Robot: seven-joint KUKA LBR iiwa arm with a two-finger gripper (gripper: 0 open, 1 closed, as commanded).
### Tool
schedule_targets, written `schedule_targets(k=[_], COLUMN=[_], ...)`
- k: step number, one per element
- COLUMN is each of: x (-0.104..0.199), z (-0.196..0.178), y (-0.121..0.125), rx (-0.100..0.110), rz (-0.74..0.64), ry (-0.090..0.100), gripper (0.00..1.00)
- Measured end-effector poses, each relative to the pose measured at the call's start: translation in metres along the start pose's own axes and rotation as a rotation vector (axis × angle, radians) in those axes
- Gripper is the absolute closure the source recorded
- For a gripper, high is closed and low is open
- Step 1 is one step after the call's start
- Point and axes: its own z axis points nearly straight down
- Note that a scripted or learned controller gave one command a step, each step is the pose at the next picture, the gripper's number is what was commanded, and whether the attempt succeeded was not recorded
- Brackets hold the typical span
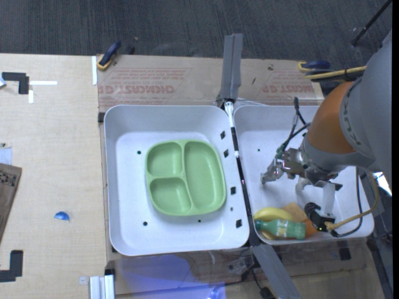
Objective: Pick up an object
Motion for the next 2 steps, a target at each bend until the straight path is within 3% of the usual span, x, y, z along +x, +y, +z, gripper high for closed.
schedule_targets(k=[1,2], x=[0.000,-0.031], z=[0.000,-0.054], y=[0.000,-0.047], rx=[0.000,0.001], rz=[0.000,0.064], ry=[0.000,0.001], gripper=[0.00,0.00])
